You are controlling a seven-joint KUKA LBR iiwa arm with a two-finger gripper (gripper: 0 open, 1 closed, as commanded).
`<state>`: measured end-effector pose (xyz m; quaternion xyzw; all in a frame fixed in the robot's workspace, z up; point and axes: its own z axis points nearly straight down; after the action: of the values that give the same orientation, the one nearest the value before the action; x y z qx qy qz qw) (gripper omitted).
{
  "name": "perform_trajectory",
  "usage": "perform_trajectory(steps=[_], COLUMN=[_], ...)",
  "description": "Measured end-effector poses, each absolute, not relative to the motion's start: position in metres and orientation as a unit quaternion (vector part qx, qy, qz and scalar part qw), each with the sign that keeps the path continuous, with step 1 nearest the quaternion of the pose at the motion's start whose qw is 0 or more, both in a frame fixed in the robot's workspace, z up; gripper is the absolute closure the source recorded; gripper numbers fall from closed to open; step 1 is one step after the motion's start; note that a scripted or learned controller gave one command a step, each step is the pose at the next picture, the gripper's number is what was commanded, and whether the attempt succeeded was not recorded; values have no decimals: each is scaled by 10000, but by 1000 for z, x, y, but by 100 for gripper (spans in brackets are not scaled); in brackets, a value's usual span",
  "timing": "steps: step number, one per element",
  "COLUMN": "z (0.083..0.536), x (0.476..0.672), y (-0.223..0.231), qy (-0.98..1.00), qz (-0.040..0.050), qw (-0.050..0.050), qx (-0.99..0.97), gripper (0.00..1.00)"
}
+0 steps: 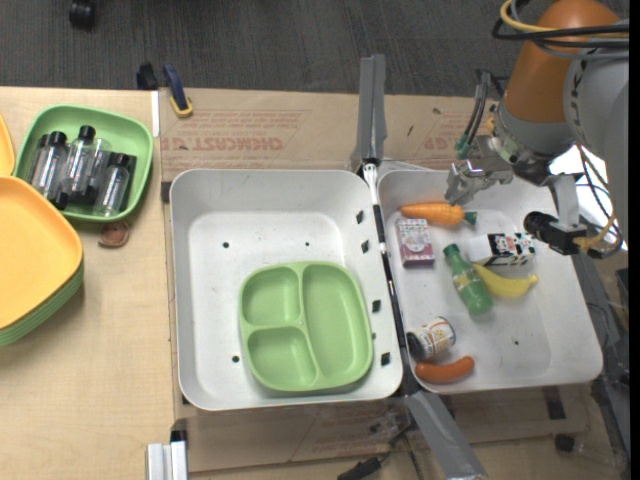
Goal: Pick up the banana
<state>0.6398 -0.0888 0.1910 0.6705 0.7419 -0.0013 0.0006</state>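
Hand (466,183), grip state unclear to me, hangs over the carrot (433,212), far-left of the banana (508,282) I want.

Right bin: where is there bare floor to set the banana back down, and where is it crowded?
In the right bin, bare floor lies at the near right corner, below the banana and right of the can and sausage. The middle is crowded: carrot, pink box and green bottle sit close, with the hand above the carrot.
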Motion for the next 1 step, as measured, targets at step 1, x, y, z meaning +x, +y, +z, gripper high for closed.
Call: perform_trajectory(steps=[1], z=[91], x=[603], y=[-151], qy=[7132], qz=[-11], qw=[-1], qx=[7010], gripper=[100])
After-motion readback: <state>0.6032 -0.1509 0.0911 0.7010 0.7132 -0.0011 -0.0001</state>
